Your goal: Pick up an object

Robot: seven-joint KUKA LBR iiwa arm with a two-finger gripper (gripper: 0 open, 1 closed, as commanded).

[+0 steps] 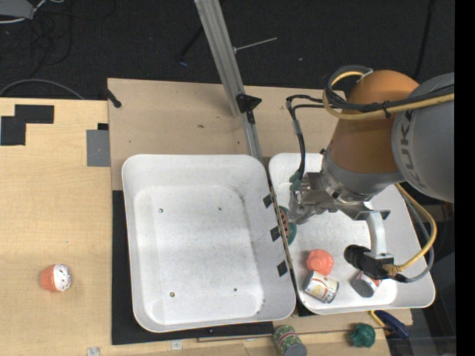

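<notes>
Objects for picking are shown in the right bin (415, 291), with the left bin (148, 176) as the landmark for all positions. A red-orange ball (320, 260) is seen just right of the left bin's right wall, toward its near end. A small labelled can (321, 287), lying tilted, is placed just in front of the ball, touching or nearly touching it. A dark green object (289, 232) is partly visible against the wall dividing the two bins. The grey arm (415, 143), with its orange band, is extended over the right bin. The end effector (300, 202) is positioned low, just right of the left bin's right wall and just above the green object; whether it is open or closed cannot be told, and nothing is seen to be held. On the desk (44, 199), well to the left of the left bin, an orange-and-white ball (56, 278) is seen. A green object (362, 335) lies in front of the right bin.
</notes>
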